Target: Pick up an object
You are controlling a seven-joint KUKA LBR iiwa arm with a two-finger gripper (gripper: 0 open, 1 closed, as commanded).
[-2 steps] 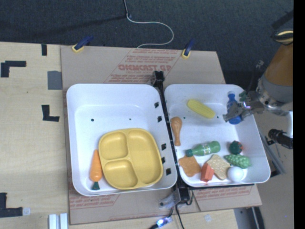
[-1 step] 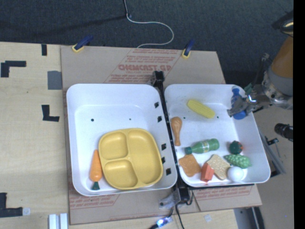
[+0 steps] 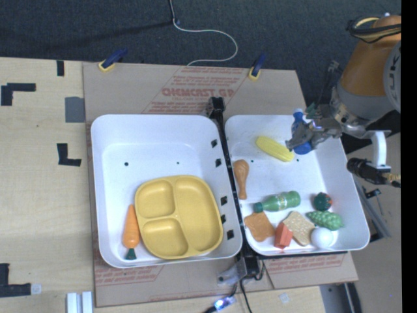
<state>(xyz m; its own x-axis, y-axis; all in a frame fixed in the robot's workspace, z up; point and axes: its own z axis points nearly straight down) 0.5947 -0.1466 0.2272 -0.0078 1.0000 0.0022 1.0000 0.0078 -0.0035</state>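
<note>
Corn cob [image 3: 274,149], yellow, lies in the far part of the right bin [image 3: 348,175], just left of the tool [image 3: 301,137]. Whether the tool's tips are spread or pressed together I cannot tell; something blue, perhaps part of it, blurs them. Near right, toy foods crowd together, a white ball [image 3: 323,237] partly hidden.
</note>
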